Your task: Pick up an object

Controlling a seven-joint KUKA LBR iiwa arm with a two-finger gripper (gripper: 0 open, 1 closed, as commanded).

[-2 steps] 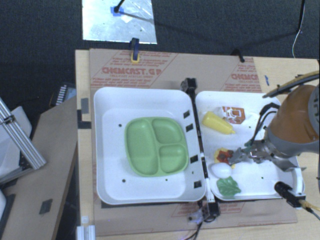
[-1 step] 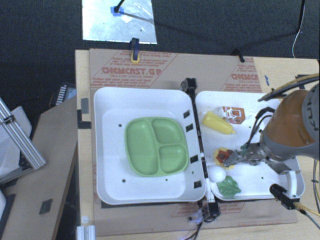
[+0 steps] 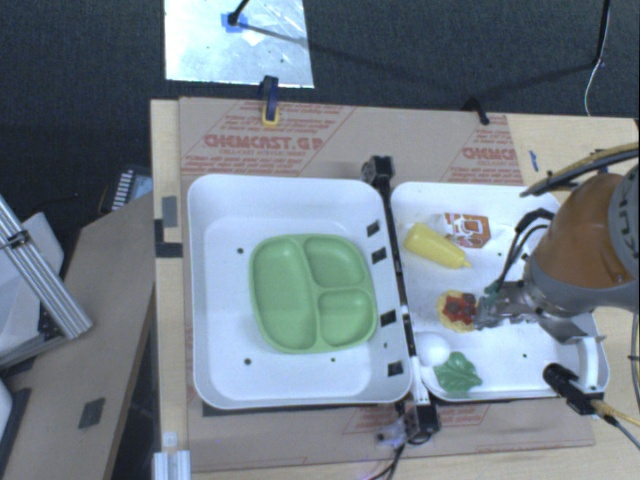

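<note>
The right bin point(image 3: 520, 373) holds several small things: a yellow banana-like piece point(image 3: 434, 245), an orange and white packet point(image 3: 467, 229), a red and yellow item point(image 3: 458, 309), a white ball point(image 3: 433, 349) and a green leafy piece point(image 3: 458, 372). My gripper point(image 3: 490, 308) reaches in from the right and sits low in the bin, right beside the red and yellow item, touching or nearly touching its right edge. Its tips are too small and dark to read.
The left bin point(image 3: 225, 218) holds a green divided plate point(image 3: 311, 292). A black divider point(image 3: 390, 268) runs between the two bins. Bare white floor lies in the right bin's near right part.
</note>
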